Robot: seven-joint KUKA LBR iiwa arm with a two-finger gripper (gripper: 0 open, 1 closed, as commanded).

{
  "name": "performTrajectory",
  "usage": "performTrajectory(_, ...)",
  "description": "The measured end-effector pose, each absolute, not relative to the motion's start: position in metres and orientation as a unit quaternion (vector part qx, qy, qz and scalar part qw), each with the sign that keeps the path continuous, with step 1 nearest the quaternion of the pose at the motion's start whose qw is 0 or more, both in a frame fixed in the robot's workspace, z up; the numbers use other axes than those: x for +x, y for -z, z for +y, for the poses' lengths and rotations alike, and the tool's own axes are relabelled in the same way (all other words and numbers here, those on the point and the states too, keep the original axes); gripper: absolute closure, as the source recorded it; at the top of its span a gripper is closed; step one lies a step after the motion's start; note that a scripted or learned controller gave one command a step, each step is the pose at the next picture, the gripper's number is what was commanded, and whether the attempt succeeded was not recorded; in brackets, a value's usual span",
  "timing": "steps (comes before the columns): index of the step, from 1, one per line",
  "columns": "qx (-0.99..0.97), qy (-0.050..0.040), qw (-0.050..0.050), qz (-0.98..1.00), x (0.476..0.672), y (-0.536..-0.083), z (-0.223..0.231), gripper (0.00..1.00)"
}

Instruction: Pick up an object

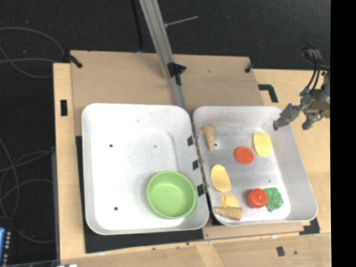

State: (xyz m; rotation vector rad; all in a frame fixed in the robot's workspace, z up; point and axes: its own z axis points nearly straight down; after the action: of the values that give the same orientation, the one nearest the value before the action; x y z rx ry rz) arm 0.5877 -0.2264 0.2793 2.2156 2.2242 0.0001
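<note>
Tan desk point(133, 77) with two white bins, green bowl point(171, 194) in left bin point(111, 132), toy food in right bin point(289, 166), gripper point(297, 117) over right bin's far-right corner, jaws released, nothing between them.

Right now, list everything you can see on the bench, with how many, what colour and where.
left bin: one, white, left half of bench
right bin: one, white, beside the left bin
bowl: one, green, near right corner of left bin
yellow pieces: two, right bin, one far right, one near its left wall
red pieces: two, right bin, middle and near edge
green piece: one, touching the near red piece
tan pieces: three, along right bin's left side
pincer: one, dark, over right bin's far right corner
</note>
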Motion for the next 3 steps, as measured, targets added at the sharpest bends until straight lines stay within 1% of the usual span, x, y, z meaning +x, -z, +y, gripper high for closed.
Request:
performTrajectory(1, 0.706, 0.0004, 0.001, 0.709, 0.588, -0.279, -0.227, 0.0)
performTrajectory(2, 0.707, 0.0022, -0.001, 0.707, 0.582, -0.219, -0.222, 0.0)
performTrajectory(3, 0.708, 0.0022, 0.0, 0.706, 0.591, -0.171, -0.225, 0.0)
